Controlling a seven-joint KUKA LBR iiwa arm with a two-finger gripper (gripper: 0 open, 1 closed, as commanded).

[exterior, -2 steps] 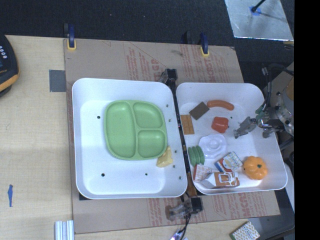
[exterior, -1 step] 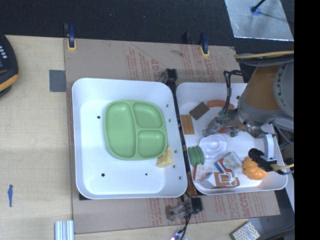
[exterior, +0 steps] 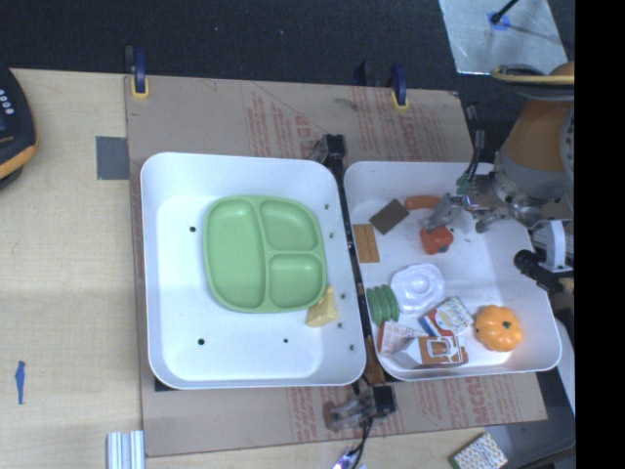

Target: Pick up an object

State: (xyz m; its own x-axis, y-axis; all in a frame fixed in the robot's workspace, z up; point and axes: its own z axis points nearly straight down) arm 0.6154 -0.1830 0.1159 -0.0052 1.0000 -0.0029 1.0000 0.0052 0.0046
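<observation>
Jaws (exterior: 451,215) low in the right bin (exterior: 532,360), near its upper middle, tips pointing left toward a small red-orange object (exterior: 437,238). How far open they stand cannot be told; the metal parts blur together at the tip. The red-orange object lies just below and left of the jaws, touching or nearly touching them; cannot tell whether it sits between them.

Just above it, an orange elongated piece (exterior: 422,202) lies flat against the bin floor. Left of that, a dark brown block (exterior: 388,216), tilted. Further left, by the bin's left wall, a tan rectangular piece (exterior: 365,243).

Below the red-orange object: a white domed item (exterior: 418,285) at bin centre, green ridged discs (exterior: 381,304) to its left, a cluster of small printed packets (exterior: 430,336) under it. A small orange pumpkin (exterior: 498,327) sits right of the packets, near the bin's lower right corner.

Left bin (exterior: 171,262) holds a green divided plate (exterior: 264,253), flat, roughly centred. A pale yellow scrap (exterior: 323,309) touches the plate's lower right corner.

Both bins rest on a brown cardboard sheet (exterior: 244,115) on the bench (exterior: 59,291). Arm (exterior: 532,149) enters from the right, over the right bin's upper right edge.
</observation>
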